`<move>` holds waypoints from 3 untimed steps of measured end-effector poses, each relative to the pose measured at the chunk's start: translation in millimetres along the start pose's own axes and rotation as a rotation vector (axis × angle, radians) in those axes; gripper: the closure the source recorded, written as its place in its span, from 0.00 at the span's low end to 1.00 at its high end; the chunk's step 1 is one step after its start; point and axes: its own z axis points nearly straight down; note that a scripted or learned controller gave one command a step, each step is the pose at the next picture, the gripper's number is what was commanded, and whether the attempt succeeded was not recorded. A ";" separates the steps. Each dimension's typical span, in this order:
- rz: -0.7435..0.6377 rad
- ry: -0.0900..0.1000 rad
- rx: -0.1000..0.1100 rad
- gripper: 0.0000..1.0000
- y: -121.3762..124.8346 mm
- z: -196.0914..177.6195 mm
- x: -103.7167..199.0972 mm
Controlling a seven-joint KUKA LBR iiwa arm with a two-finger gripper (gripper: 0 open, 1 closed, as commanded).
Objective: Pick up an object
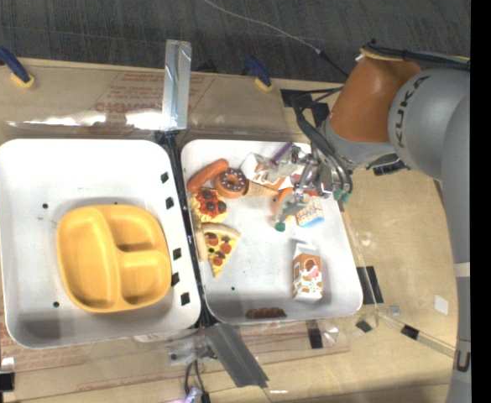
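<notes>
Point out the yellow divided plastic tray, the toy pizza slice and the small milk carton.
Yellow divided plastic tray (86, 263): camera view, its left compartment.
Toy pizza slice (219, 245): camera view, its topped middle.
Small milk carton (308, 277): camera view, its front face.

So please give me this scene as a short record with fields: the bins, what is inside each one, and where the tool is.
left bin: holds a yellow divided tray
right bin: holds toy food
far-left corner of right bin: hot dog, donut, pizza slice nearer the camera
near-right part of right bin: small carton, upright
tool: low over the far-right part of the right bin, among small packets
tool grasp: cannot tell
arm: reaches in from the right
</notes>
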 end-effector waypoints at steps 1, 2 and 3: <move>-0.020 0.006 -0.001 0.00 20.7 44.8 107.2; 0.207 0.002 0.001 0.00 0.3 -28.3 55.5; 0.150 0.003 0.000 0.00 -12.8 43.7 115.5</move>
